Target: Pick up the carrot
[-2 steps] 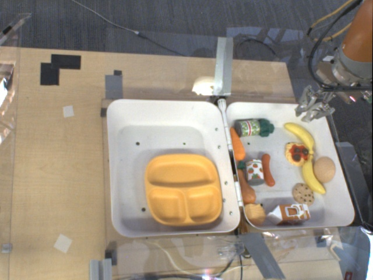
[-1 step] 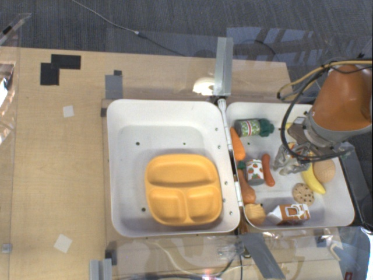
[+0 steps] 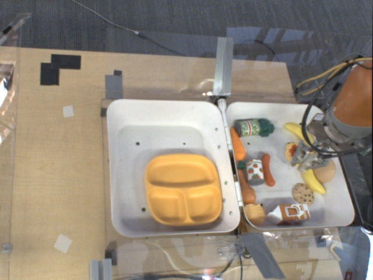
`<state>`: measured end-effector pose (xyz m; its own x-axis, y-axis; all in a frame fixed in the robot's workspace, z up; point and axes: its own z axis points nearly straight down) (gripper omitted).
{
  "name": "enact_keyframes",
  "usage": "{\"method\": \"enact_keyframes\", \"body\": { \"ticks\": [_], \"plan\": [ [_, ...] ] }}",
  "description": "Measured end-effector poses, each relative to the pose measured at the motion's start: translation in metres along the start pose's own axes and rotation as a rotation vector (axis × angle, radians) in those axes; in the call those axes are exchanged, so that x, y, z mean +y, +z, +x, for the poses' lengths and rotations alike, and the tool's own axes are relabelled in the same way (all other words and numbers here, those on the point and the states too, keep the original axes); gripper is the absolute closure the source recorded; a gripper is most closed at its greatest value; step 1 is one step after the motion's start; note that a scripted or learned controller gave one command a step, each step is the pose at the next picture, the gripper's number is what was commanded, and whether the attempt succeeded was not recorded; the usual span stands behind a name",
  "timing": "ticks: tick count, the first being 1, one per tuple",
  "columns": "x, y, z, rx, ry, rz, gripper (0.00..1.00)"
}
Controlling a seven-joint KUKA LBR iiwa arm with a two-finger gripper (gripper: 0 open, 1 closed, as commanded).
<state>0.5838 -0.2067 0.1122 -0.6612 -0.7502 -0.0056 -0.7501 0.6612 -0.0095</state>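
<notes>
The carrot (image 3: 236, 144) is lying in the right bin (image 3: 344, 212), hard against its left wall, long axis running roughly twelve to six with a slight lean toward seven. The gripper (image 3: 304, 154) is hanging over the far side of the same bin, well apart from the carrot, which is sitting at about nine o'clock from it with several things lying between. Whether the jaws are spread or pressed together I cannot tell; the wrist and cables are masking them, and nothing is plainly showing between the fingers.

Just at twelve o'clock from the gripper a banana (image 3: 293, 130) is lying, and a second banana (image 3: 315, 181) is resting at five o'clock from it, beside what may be a bread roll (image 3: 326, 171). A green bottle (image 3: 254, 127) is lying on its side at two o'clock from the carrot. A small red-and-white box (image 3: 254, 171) and a sausage (image 3: 268, 169) are sitting near the bin's middle, at four o'clock from the carrot. A cookie (image 3: 302, 193) is lying toward the near edge, with a brown carton (image 3: 291, 213) at six o'clock from it.

In the left bin (image 3: 122, 156) a yellow tray (image 3: 183, 188) is sitting toward the near right corner.
</notes>
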Motion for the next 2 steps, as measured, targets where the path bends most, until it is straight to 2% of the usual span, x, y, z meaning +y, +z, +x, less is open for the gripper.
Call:
{"method": "enact_keyframes", "body": {
  "ticks": [1, 2],
  "plan": [
    [-0.057, -0.062, -0.054, -0.005, 0.025, 0.004, 1.00],
    [-0.065, -0.105, -0.060, -0.004, -0.256, 0.002, 1.00]
  ]
}}
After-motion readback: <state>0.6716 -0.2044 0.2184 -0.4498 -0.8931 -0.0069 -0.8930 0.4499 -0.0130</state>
